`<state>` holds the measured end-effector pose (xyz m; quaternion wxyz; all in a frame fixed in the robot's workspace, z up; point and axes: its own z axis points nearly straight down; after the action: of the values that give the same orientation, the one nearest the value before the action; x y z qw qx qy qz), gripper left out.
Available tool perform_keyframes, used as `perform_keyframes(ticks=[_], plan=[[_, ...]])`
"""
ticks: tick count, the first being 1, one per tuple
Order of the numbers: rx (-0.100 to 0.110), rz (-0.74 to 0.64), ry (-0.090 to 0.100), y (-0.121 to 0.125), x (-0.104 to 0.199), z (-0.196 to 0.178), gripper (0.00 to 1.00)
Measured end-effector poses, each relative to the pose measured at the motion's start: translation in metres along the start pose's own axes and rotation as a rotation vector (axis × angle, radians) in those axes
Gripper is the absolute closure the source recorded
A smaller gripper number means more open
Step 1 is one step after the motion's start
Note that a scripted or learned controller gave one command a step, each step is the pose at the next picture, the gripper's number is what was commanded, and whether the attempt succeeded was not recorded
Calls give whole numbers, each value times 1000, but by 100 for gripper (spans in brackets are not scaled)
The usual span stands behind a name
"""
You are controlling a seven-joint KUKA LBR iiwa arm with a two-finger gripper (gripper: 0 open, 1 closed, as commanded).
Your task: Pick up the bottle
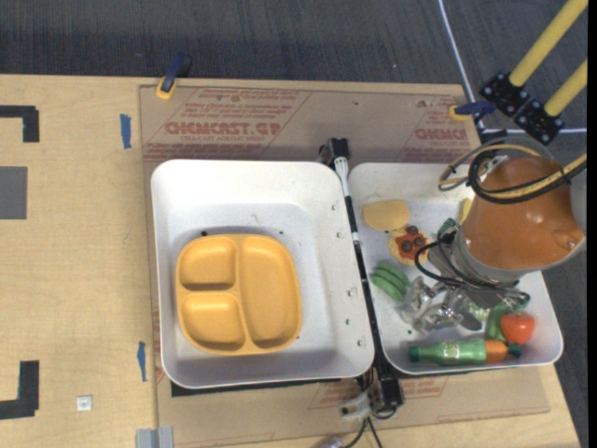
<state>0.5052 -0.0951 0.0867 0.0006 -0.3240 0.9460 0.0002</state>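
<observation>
Even, fairly bright light is falling from above, and nothing is throwing a hard shadow. The left bin (pixel 252 180) is showing only a soft grey shade along its inner walls, and a thin dark line is sitting under its near edge. The orange band (pixel 518 217) is catching a mild sheen. The gripper (pixel 437 308) is looking slightly smeared, while the bench (pixel 75 250) is staying sharp to its corners.

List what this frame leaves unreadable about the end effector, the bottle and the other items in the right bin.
- End effector: a blurred metal tangle under the orange wrist; finger state unreadable.
- Bottle: lies along the right bin near edge; its label is too small to read, and contact with the end effector cannot be judged.
- Items behind the arm: the wrist covers the bin's far right part.
</observation>
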Motion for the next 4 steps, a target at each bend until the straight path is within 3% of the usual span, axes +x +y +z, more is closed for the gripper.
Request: perform_keyframes(ticks=[1, 2, 3, 4], plan=[[7, 89, -9, 9, 8, -1, 100], [0, 12, -4, 4, 4, 0, 100], [8, -62, -9, 10, 8, -1, 100], [7, -55, -10, 11, 12, -1, 100]])
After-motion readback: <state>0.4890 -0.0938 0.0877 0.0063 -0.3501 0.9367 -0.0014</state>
